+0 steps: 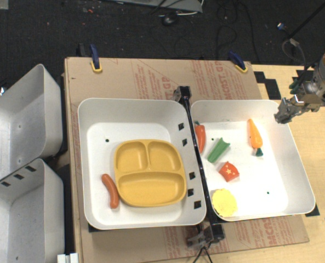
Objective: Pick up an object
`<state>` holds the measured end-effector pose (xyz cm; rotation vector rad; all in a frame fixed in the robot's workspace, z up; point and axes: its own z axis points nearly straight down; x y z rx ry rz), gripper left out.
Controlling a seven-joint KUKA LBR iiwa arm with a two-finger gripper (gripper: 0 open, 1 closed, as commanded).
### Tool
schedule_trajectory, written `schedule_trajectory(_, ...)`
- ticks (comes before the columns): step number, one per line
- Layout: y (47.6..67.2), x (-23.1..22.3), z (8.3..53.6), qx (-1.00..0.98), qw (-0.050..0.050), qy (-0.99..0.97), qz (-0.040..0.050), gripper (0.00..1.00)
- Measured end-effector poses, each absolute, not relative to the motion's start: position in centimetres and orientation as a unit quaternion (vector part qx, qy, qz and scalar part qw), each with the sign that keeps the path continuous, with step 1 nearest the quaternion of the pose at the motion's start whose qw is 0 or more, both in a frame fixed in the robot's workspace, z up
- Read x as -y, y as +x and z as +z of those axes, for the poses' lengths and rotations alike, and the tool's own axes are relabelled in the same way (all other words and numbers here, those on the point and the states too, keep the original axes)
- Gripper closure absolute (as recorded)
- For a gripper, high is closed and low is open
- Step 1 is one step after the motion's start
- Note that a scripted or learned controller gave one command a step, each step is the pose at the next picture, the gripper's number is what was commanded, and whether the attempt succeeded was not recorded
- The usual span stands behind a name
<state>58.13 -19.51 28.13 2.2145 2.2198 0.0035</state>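
The right bin (294, 169) holds an orange carrot (254, 134) with a green stem, a green piece (218, 149), a red pepper-like piece (200, 137) by the divider, a red strawberry-like block (229, 171) and a yellow round piece (224, 202). My gripper (287, 112) hangs over the bin's upper right rim, to the right of the carrot and apart from it. Nothing shows between its tips.
The left bin (91, 147) bears a yellow sectioned plate (149, 172) and an orange-red sausage (110, 190) beside it. Spare white bins (20, 147) stand off the bench at the left. Blue clamps (96, 59) hold the cardboard's far edge.
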Motion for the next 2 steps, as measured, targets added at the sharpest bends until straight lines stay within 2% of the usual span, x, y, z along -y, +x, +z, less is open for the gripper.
schedule_trajectory(2,57.4,8.9,28.6,-0.710,-0.001,0.704,0.0001,1.00)
